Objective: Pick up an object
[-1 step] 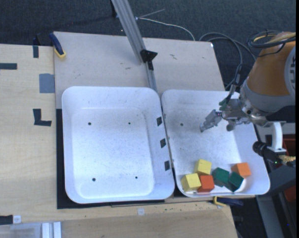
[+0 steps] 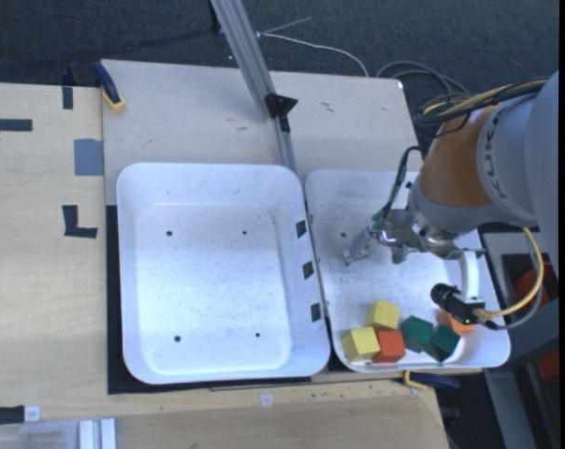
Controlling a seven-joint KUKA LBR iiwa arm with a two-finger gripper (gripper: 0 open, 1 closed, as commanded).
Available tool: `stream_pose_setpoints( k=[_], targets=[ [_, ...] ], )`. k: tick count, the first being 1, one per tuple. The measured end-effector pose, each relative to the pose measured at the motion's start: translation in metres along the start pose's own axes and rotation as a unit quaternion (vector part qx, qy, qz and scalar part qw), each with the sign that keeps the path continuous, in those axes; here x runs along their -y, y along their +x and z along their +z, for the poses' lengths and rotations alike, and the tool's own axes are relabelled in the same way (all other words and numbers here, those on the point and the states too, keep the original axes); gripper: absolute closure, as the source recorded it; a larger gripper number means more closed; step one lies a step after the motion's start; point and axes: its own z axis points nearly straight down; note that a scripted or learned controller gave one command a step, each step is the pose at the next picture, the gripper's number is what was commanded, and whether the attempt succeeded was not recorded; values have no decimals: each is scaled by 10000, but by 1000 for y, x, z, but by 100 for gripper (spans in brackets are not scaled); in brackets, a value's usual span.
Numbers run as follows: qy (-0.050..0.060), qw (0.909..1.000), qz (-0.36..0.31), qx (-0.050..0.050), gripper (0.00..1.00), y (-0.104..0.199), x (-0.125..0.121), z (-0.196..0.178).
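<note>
Several small blocks lie in the near corner of the right bin: a yellow block, a second yellow block, a red block, a green block, a darker green block and an orange piece. My gripper hangs over the bare middle of the right bin, up and left of the blocks. It is open, its fingers spread, with nothing between them.
The left bin sits next to the right one. A slanted metal rail runs down to the gap between the bins. Cables loop by the arm on the right.
</note>
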Motion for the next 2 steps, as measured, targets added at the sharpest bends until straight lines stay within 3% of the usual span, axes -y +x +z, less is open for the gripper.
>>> stream_pose_setpoints(
  k=[1, 2],
  targets=[
    [-20, 10000, 6, 5, 0, 10, 31, 47],
    [-75, 10000, 10, 14, 0, -11, 74, -134]
  ],
)
